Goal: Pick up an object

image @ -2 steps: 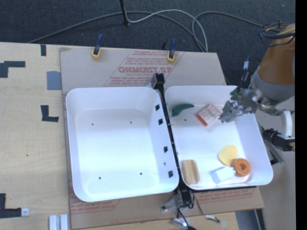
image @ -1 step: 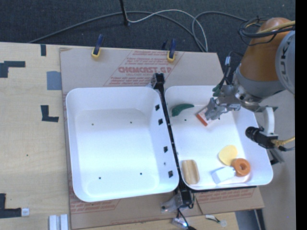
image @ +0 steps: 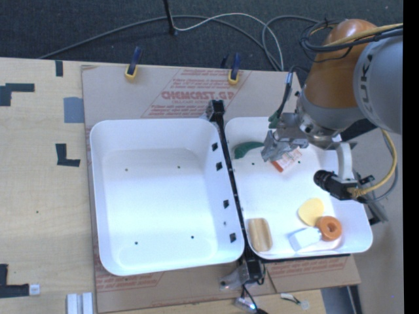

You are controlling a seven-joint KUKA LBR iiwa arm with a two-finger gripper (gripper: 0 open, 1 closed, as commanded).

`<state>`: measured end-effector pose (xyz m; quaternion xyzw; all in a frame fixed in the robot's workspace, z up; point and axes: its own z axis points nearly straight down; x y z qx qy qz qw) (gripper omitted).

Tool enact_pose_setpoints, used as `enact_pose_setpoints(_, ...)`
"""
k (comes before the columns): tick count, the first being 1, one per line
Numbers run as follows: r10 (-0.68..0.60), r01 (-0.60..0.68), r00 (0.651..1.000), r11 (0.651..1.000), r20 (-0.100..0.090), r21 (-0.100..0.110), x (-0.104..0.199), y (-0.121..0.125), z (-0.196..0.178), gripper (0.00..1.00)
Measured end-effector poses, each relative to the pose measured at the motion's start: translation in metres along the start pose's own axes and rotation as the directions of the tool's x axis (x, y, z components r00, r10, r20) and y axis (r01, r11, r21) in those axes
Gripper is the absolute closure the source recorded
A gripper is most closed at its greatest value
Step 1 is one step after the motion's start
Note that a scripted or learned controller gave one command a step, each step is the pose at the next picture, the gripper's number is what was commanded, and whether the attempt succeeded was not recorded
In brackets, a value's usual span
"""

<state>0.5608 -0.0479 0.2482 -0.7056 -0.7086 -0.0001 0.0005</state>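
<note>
Several small things lie in the right bin (image: pixel 357 244), and the one the coming move turns on is the red-and-white packet (image: pixel 285 162), which sits directly under the claw (image: pixel 280 150) and pokes out just past its lower right side. The claw hangs low over the far part of that bin, right above the packet; whether it touches it I cannot tell. How far the claw stands open is also beyond telling, since the wrist and its metal housing cover the tips, and nothing can be seen clamped in it.

Just to the claw's left, toward the divider between the bins, lies a dark green object (image: pixel 247 150), its long axis running roughly left to right, with the nearer end close beside the claw. It is the second nearest candidate.

Well below the claw, toward the near edge, sit a yellow disc (image: pixel 310 210), an orange ring (image: pixel 329 227) touching it, a pale blue-white piece (image: pixel 305 240) and a tan wooden block (image: pixel 259 233).

My judgement: the packet is the target, and a straight descent would suit it.
</note>
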Motion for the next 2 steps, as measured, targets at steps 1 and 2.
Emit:
enact_pose_setpoints(1, 0.000, 0.000, 1.000, 1.000, 0.000, 0.001, 0.050, 0.005, 0.014, 1.00)
enact_pose_setpoints(2, 0.000, 0.000, 1.000, 1.000, 0.000, 0.001, 0.093, 0.005, 0.018, 1.00)
